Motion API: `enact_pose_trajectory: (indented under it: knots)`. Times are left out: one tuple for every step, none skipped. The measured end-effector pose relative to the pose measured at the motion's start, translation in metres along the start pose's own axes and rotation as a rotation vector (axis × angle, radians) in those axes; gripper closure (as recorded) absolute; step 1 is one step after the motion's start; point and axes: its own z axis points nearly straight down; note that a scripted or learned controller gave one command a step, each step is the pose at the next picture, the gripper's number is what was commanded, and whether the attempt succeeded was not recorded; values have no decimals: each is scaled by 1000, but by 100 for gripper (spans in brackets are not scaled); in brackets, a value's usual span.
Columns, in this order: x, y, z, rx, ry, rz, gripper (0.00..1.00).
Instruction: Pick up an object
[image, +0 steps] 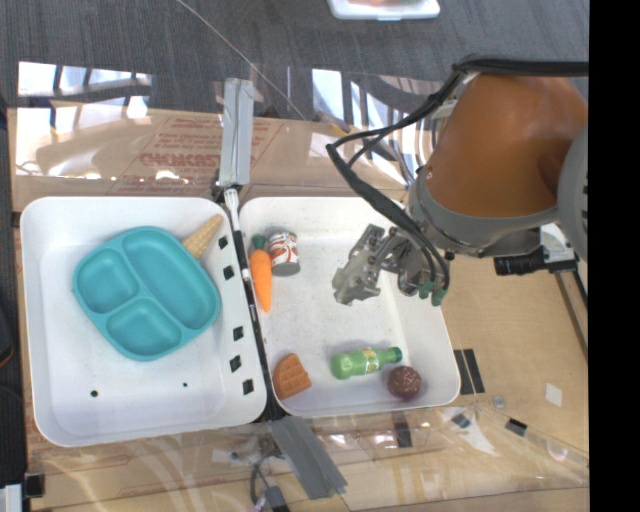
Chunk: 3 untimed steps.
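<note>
Candidates: carrot (261, 279) and can (284, 251) by the right bin's (330, 215) left wall, near its far left corner; waffle piece (292, 375) in the near left corner; green bottle (365, 361) lying flat along the near edge; dark brown ball (404, 382) in the near right corner, just beside the bottle's cap end.
Chosen thing: none marked out yet; nothing seen between the fingers, so every piece lies loose on the bin floor.
Why so scattered: pushed out toward walls and corners, middle of the bin left bare, likely making wall-side pieces harder to reach from above.
Tool (357, 281): hanging over the right bin's far right part, above bare floor, well apart from carrot and can, and apart from bottle and ball.
Tool state: cannot tell whether spread or pressed together; metal parts overlap from this angle.
Why held so: pointed downward from the arm (500, 150) reaching in over the bin's right edge, a stance fitting a straight drop; green-tipped cables trailing beside it.
Nearest pick, as a guess: bottle or ball, both toward the near edge from the tool.
Risk: bottle lying on its side may roll under a pinch; ball sits tight in the corner.
Left bin (50, 330): blue divided plate (146, 290) in the middle; cone (204, 235) at the plate's far right edge, near the shared wall.
Desk (500, 340): brown surface around both bins.
</note>
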Motion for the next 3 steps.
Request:
enact_pose_trajectory:
  knots:
    - [1,-30,40,1,10,111,100]
    - [-1,-28,29,1,6,102,100]
    - [-6,-49,6,2,8,207,100]
